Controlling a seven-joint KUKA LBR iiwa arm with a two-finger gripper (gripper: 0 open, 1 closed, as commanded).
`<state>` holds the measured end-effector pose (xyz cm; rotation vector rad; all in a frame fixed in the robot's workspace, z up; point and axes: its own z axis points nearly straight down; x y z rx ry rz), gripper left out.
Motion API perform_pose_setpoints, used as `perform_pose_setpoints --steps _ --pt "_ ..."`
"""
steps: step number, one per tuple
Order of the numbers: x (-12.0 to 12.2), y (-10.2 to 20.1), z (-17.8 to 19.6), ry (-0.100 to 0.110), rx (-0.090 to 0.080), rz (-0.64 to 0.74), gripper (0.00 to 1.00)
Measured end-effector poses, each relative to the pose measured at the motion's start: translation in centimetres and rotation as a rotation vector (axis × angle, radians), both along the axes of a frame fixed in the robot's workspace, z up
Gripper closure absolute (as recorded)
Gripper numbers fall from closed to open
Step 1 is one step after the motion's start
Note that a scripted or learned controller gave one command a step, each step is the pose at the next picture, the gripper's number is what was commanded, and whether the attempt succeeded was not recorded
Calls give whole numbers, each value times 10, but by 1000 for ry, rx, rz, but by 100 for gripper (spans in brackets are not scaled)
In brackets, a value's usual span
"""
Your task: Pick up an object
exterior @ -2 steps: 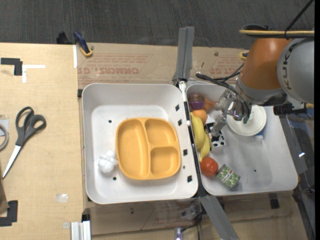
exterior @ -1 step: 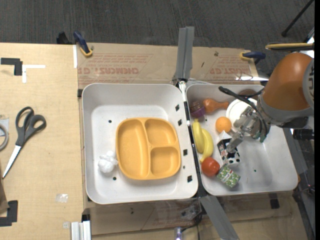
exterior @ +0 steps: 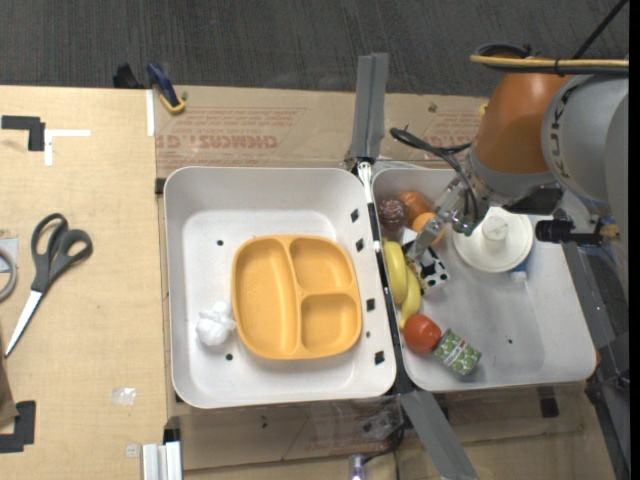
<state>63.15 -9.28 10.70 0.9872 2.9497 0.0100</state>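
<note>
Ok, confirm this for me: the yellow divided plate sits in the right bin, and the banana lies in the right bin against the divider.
One thing is wrong: the camera view shows the yellow divided plate in the left bin, not the right. The banana does lie in the right bin against the divider.

Banana [exterior: 402, 276], tomato [exterior: 421, 334], green packet [exterior: 457, 353] along right bin's left side.
</note>
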Motion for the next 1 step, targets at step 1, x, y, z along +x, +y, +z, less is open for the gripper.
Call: perform_pose_setpoints --steps 1 --pt "-54 -24 -1 1 7 -150 0"
